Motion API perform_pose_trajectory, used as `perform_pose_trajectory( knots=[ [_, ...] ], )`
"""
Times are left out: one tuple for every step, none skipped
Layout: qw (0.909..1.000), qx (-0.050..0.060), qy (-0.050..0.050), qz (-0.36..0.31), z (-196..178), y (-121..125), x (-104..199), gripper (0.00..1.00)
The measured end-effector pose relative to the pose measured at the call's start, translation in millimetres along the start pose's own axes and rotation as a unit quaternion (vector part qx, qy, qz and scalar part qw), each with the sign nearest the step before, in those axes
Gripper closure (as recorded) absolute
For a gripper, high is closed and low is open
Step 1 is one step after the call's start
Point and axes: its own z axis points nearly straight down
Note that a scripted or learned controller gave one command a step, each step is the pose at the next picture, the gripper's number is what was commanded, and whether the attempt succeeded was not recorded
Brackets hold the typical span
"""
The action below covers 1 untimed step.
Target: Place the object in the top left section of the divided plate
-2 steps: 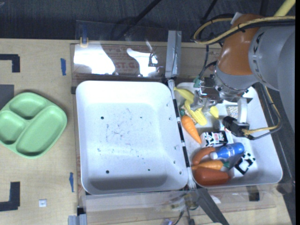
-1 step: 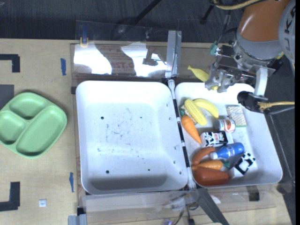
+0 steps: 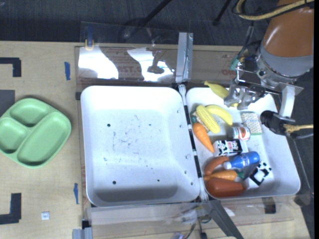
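Overhead, the jaws hang above the right bin's (image 3: 291, 183) far end; whether they stand wide or narrow cannot be told. Just below them lie a banana (image 3: 219, 112) and corn cob (image 3: 207, 119). Well left, on the counter (image 3: 40, 63), sits the green divided plate (image 3: 34, 132).

On the worktop (image 3: 45, 59) two bins stand side by side, the left bin (image 3: 134, 143) touching the right bin (image 3: 284, 168), and a divided plate (image 3: 34, 132) lies well apart to the left of both. In the right bin, a banana (image 3: 217, 89) lies at the back, a corn cob (image 3: 207, 118) and a carrot (image 3: 203, 136) before it, then a carton (image 3: 230, 146) and a bottle (image 3: 242, 161), with a sausage (image 3: 225, 187) at the front. The tool (image 3: 238, 99) hangs over the back of the right bin, just right of the banana.
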Motion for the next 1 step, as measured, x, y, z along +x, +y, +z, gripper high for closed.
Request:
perform_pose_trajectory(
  knots=[
    [0.9982,0.0,0.0,0.061,15.0,-39.3,-39.6,1.0]
  ],
)
